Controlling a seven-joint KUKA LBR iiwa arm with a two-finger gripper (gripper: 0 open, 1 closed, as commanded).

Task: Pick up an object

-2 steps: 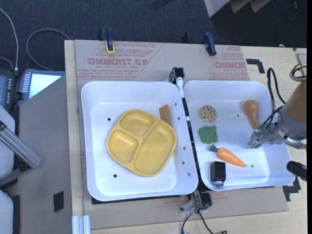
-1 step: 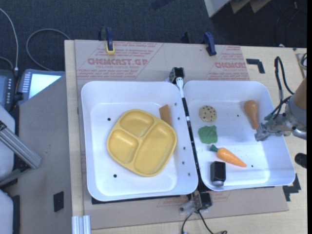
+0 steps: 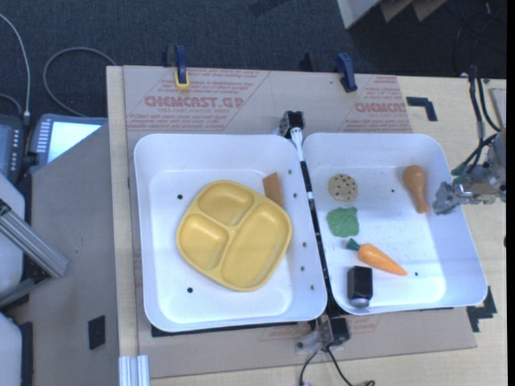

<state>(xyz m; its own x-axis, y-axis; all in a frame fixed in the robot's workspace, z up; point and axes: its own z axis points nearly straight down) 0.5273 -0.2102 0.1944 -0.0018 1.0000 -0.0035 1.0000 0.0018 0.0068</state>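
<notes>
Red "CHEMCAST GP" lettering [image 3: 193, 101] marks the bench; end effector [image 3: 447, 198] state unclear.

Red print reading "CHEMCAST G.P" [image 3: 193, 101] stands on the brown paper sheet [image 3: 241, 87] covering the counter, in the upper middle of the frame. A second red print [image 3: 376, 107] to its right is cut off, showing "CHEMCAS". Smaller red lines above both are too small to read.

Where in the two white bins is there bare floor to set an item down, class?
Left bin: bare strips around the yellow plate, widest along the top. Right bin: bare patch between cookie and drumstick, another right of the carrot. Crowded near the lettuce and black object.
</notes>
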